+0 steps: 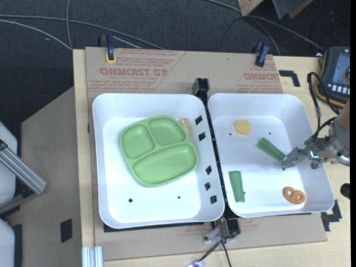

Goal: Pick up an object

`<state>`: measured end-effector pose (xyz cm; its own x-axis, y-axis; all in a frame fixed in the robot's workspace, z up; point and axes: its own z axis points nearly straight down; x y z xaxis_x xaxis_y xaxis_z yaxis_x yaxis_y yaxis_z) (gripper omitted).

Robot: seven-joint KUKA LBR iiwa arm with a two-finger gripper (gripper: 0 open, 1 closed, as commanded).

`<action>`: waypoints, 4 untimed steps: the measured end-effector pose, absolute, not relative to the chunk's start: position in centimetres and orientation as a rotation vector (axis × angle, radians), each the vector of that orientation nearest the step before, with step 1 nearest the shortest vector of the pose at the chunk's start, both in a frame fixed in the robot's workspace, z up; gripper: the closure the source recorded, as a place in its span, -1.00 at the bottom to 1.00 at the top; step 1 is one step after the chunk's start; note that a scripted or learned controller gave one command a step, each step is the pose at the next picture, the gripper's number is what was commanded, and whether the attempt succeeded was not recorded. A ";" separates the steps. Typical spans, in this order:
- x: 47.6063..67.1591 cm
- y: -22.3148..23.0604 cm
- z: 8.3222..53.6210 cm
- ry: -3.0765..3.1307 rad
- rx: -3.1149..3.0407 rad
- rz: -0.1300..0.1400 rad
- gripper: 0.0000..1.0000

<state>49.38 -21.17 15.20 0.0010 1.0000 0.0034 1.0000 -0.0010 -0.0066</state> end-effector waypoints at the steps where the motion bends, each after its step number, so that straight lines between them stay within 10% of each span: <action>1: 48.9 -21.9 9.9 -2.216 -2.215 -0.001 -1.00; 2: 49.0 -21.6 8.4 -2.219 -2.211 -0.006 -1.00; 3: 49.1 -21.7 9.6 -2.221 -2.217 -0.005 1.00; 4: 48.2 -22.1 15.2 -2.225 -2.226 -0.003 1.00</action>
